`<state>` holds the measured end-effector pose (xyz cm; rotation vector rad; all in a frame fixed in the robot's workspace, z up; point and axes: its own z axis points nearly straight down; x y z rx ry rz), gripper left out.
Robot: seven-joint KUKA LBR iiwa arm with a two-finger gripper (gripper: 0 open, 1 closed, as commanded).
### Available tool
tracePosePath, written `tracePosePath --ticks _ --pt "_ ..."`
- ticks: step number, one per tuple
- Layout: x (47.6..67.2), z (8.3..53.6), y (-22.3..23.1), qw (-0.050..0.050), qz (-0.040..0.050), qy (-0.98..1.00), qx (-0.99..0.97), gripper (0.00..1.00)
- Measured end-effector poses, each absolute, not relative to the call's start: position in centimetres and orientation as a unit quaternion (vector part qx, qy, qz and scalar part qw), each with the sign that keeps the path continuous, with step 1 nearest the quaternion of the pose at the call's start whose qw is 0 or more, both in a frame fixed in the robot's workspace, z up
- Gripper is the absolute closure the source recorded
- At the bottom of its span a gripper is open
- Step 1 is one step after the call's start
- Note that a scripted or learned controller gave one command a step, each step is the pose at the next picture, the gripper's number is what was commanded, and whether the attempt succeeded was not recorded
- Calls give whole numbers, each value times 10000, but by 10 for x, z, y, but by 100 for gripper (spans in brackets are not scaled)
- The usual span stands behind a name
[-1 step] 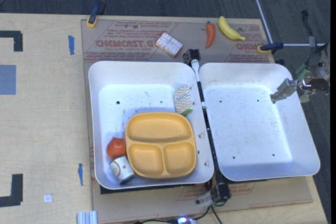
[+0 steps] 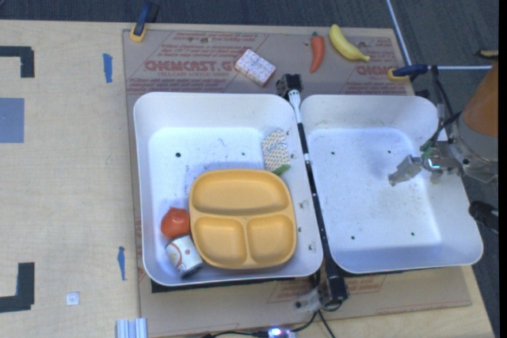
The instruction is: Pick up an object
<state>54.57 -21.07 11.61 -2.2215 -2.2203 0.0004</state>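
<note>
Tool (image 2: 405, 170) first: it hangs over the right bin (image 2: 372, 249), near that bin's right side, at the end of the grey arm (image 2: 475, 123) that comes in from the right edge. I cannot tell how it is set, apart or together; at this slant it is a small grey blur (a pale tip pointing left is all that reads). Nothing shows in its grip.

Everything worth picking lies in the left bin (image 2: 158, 138). A yellow divided plate (image 2: 242, 218) takes up the bin's lower middle. Just left of it sits a red-orange rounded item (image 2: 175, 222), and below that a small white can-like piece (image 2: 182, 254), both close against the plate. A pale patterned item (image 2: 275, 150) rests at the plate's upper right corner. On the surface behind the bins lie a red pepper (image 2: 317, 53), a banana (image 2: 346, 43) and a small speckled block (image 2: 254, 66).

My reading: the pick has not begun, and this is the approach stage. Next, the arm would need to cross the divider to the left bin, settle above one item and come down on it.
</note>
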Motion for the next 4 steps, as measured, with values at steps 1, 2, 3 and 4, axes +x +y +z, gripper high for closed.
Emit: tracePosePath --ticks 1,2,3,4 --pt "578 107 -219 -103 -51 -7086 -7055 0" --pt "620 104 -214 -148 -59 -7087 -7053 0" --pt "641 88 -195 8 -8 -7076 -7066 0" --pt "645 131 -224 -22 -7 -7073 -7069 0"
